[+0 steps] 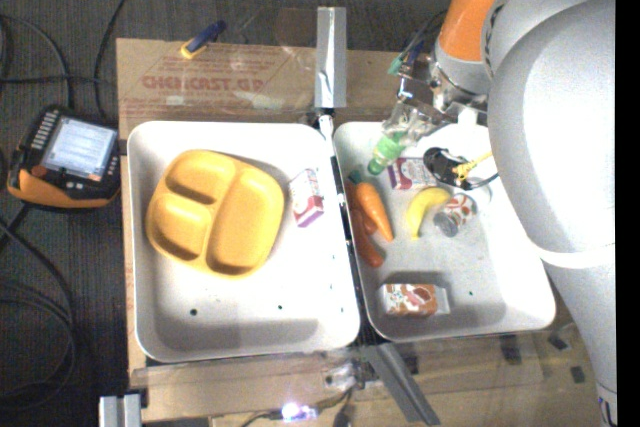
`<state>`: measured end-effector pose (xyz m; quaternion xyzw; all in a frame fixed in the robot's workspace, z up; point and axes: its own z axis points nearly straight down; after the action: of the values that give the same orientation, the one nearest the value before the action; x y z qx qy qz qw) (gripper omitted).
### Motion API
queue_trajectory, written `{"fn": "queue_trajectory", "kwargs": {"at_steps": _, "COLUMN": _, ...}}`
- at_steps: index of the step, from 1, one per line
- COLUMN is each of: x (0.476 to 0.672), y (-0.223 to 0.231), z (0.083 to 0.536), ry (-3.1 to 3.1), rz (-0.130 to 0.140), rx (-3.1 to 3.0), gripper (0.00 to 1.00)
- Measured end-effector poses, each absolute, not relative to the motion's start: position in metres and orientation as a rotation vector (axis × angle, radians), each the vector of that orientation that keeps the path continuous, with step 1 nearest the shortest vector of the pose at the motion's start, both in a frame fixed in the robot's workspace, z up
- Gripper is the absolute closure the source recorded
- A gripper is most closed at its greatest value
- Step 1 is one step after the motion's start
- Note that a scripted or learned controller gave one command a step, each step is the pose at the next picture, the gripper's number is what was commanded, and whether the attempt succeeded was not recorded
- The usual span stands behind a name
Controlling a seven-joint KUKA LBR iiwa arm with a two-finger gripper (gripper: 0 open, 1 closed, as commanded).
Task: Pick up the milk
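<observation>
My gripper [415, 120] hangs over the far end of the right bin [520, 310], close above a green bottle [384, 153]. Whether it is released or clenched, I cannot tell from this slanted view.

The milk, as I judge it, is the small carton [306, 196] lying in the left bin [150, 315], just beside the yellow divided plate [215, 211] and near the wall between the bins. It lies well apart from my gripper, so I judge the pick not yet begun.

Left to do: cross over the dividing wall, come down on the carton, close, and lift. A carrot [372, 205] and a banana [425, 207] lie below me.
</observation>
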<state>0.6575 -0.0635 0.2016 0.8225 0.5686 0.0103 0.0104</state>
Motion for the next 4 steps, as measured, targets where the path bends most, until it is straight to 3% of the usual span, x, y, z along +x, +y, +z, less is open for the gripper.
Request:
{"fn": "queue_trajectory", "kwargs": {"at_steps": 1, "x": 0.65, "y": -0.064, "z": 0.184, "ry": 1.782, "rz": -0.008, "rx": 2.584, "gripper": 0.0}}
{"fn": "queue_trajectory", "kwargs": {"at_steps": 2, "x": 0.664, "y": -0.114, "z": 0.103, "ry": 1.757, "rz": 0.012, "rx": 2.592, "gripper": 0.0}}
{"fn": "queue_trajectory", "kwargs": {"at_steps": 3, "x": 0.654, "y": -0.201, "z": 0.105, "ry": 1.709, "rz": 0.013, "rx": 2.625, "gripper": 0.0}}
{"fn": "queue_trajectory", "kwargs": {"at_steps": 4, "x": 0.613, "y": -0.201, "z": 0.103, "ry": 1.858, "rz": 0.045, "rx": 2.498, "gripper": 0.0}}
